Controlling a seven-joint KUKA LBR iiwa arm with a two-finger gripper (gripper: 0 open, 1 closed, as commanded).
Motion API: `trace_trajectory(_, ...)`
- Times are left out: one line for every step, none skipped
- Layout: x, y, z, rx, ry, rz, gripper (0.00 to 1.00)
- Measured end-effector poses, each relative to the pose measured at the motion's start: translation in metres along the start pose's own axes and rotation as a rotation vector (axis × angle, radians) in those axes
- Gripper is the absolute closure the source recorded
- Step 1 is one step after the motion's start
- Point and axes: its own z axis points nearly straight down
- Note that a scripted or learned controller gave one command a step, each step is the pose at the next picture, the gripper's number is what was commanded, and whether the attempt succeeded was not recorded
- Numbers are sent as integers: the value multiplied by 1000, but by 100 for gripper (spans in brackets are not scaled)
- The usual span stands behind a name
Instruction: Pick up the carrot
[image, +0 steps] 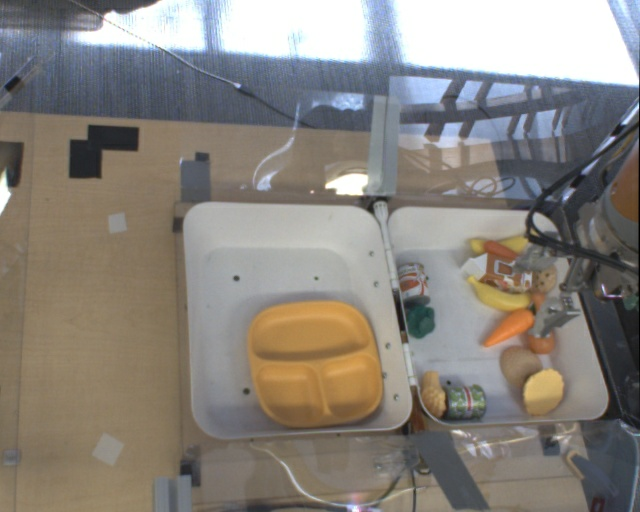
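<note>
The gripper (556, 318) hangs low at the right of the frame, just beside the carrot's thick end; whether its fingers are spread or closed, I can't tell. The carrot (509, 327) lies slanted in the right bin (450, 300), below a banana (497, 294).

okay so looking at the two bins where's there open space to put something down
Left bin: bare floor behind the yellow divided plate, up to the back wall. Right bin: a bare strip between the green toy and the carrot. Its right side, around the gripper, is crowded.
</note>
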Motion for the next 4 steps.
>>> trace_trajectory(9,-28,154,-4,10,-71,0)
trace_trajectory(-26,19,165,0,-5,71,0)
trace_trajectory(-30,20,152,1,-15,64,100)
trace_trajectory(-21,31,61,2,-8,-301,100)
